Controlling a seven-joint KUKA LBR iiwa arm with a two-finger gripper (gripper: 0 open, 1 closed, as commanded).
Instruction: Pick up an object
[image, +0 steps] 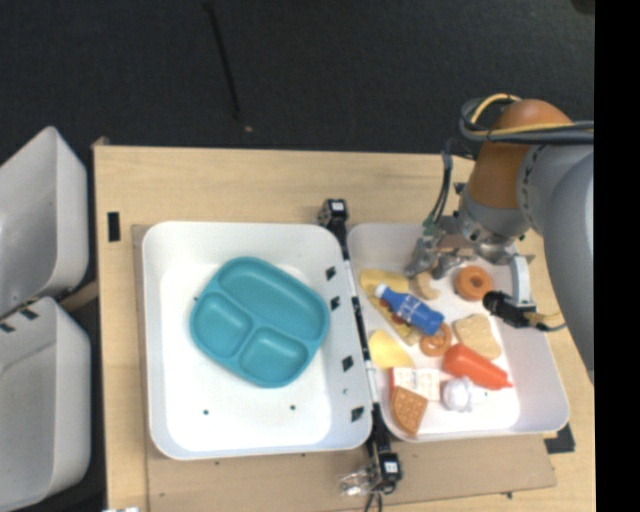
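While the grey arm with its orange band reaches in, the two-finger gripper (428, 262) hangs low over the right white bin (540, 395), its grip state impossible to tell. Beneath and beside it lie a blue-and-white toy bottle (410, 308), an orange ring-shaped doughnut (471, 280) and an orange toy carrot (476, 367); a teal compartmented plastic tray (260, 320) occupies the left white bin (170, 420).

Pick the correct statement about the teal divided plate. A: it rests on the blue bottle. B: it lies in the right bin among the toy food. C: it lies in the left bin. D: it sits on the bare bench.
C: the teal divided plate lies flat in the left bin, apart from the toy food.
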